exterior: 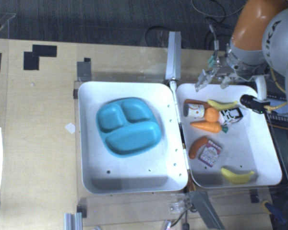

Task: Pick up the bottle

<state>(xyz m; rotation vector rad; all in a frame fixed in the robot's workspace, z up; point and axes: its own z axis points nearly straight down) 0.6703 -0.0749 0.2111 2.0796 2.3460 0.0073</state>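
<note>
Labels on the bottle [195, 109] and pink packet [210, 153] are too small to read.

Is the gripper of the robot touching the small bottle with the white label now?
Apart. In the camera view, the two-finger gripper hangs over the right white bin's far rim, and bare bin floor lies between it and the small white-labelled bottle.

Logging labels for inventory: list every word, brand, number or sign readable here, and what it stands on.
None can be read.
Bottle: label with a red mark, too blurred.
Pink packet: print too small.
Black and white item: pattern, no legible text.
Arm: dark lettering, cut off, unreadable.
</note>
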